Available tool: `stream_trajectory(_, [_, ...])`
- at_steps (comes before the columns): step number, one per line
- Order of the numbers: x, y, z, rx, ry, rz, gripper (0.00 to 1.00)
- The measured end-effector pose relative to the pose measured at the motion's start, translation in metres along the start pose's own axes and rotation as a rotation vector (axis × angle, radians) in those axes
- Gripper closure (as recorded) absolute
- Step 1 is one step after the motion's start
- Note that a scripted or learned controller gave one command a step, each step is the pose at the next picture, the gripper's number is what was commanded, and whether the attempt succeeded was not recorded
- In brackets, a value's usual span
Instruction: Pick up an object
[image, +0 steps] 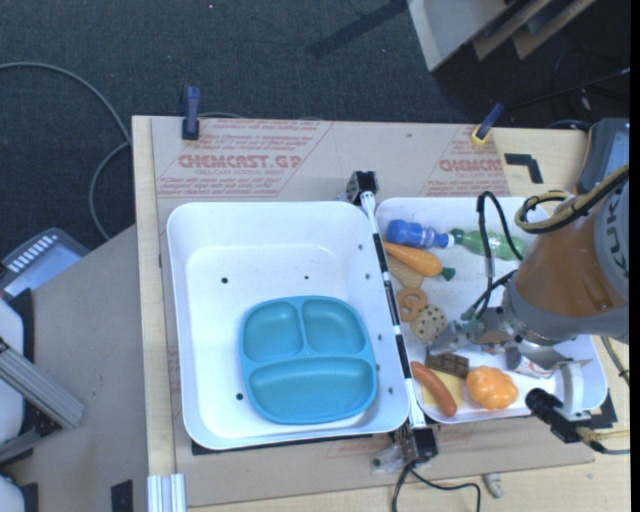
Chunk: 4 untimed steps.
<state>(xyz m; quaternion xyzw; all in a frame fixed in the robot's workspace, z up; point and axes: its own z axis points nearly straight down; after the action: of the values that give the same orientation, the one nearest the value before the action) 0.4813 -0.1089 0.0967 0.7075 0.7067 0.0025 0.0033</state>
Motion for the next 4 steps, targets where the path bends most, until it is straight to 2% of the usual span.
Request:
stream_trajectory(1, [0.014, -0.001, 0.010, 0.002, -0.001, 0.000, 0.00])
stream_trajectory(2, [0.016, 0.000, 0.000, 0.001, 0.002, 0.000, 1.00])
stream_trajectory(3, [0.016, 0.000, 0.000, 0.001, 0.002, 0.000, 0.00])
stream_trajectory(4, [0.016, -0.003, 0.012, 0.008, 0.000, 0.000, 0.00])
